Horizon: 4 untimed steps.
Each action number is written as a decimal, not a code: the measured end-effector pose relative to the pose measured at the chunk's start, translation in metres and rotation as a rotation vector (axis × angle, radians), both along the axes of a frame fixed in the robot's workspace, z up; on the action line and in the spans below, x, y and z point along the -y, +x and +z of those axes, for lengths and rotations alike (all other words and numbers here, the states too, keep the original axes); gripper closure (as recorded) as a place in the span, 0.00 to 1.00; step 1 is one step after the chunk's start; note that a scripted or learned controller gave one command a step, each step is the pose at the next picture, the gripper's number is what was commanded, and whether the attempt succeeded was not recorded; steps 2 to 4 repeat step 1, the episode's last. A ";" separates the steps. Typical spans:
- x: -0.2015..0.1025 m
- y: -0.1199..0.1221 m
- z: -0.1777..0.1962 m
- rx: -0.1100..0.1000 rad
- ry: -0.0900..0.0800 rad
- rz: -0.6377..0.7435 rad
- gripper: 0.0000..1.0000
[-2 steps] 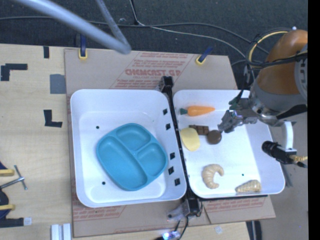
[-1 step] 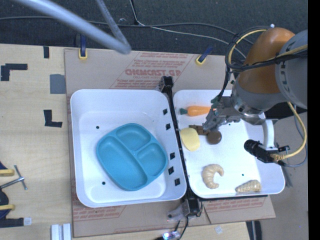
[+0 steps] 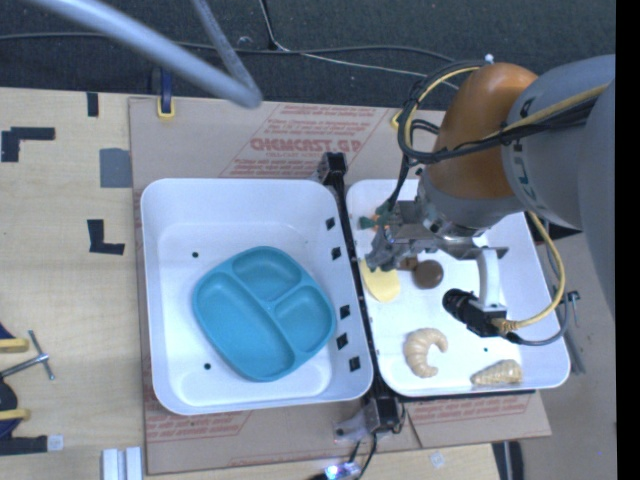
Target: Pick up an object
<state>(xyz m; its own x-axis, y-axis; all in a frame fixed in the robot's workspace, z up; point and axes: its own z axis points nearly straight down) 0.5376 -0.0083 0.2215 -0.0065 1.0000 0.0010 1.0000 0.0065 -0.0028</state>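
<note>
My gripper (image 3: 384, 256) is down in the right bin (image 3: 540, 368), near its left wall. Directly under it lies a pale yellow flat piece (image 3: 381, 286), partly covered by the gripper. A small brown round object (image 3: 428, 273) sits just to the right of the gripper. Nearer the front of the bin are a beige croissant-shaped item (image 3: 424, 352) and a smaller tan pastry-like item (image 3: 497, 373). The arm's grey body and orange band (image 3: 485, 128) hide the far part of this bin.
The left bin (image 3: 170, 218) holds a blue divided plate (image 3: 263, 311). A black divider (image 3: 345, 258) runs between the bins. A black fitting with a yellow cable (image 3: 470, 311) hangs from the arm over the right bin. Grey bars (image 3: 130, 28) cross the top left.
</note>
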 end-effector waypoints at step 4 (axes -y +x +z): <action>-0.064 0.003 0.000 0.001 0.001 0.002 1.00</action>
